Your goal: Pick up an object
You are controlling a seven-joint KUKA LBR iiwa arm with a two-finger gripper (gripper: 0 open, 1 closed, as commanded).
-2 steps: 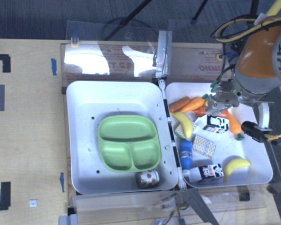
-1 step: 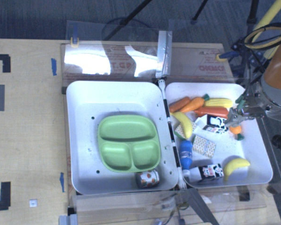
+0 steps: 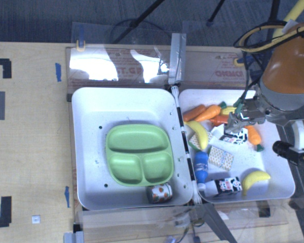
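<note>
arm (image 3: 289, 70) is cut off by the right and top edges, only the orange band and wrist are in frame. gripper (image 3: 236, 123) is small and blurred against the clutter; can't tell whether anything sits between the fingers. it covers part of a black-and-white patterned item (image 3: 236, 137), whose kind can't be made out. an orange carrot-like piece (image 3: 253, 135) just beside it is partly behind the wrist. small can (image 3: 159, 193) at the left bin's (image 3: 86, 135) near edge: label too blurred to read. blue bottle (image 3: 200, 167) lies along the divider, label unreadable. printing on the cardboard wall (image 3: 228, 73) behind the right bin (image 3: 286, 186) is too faint to read.
</note>
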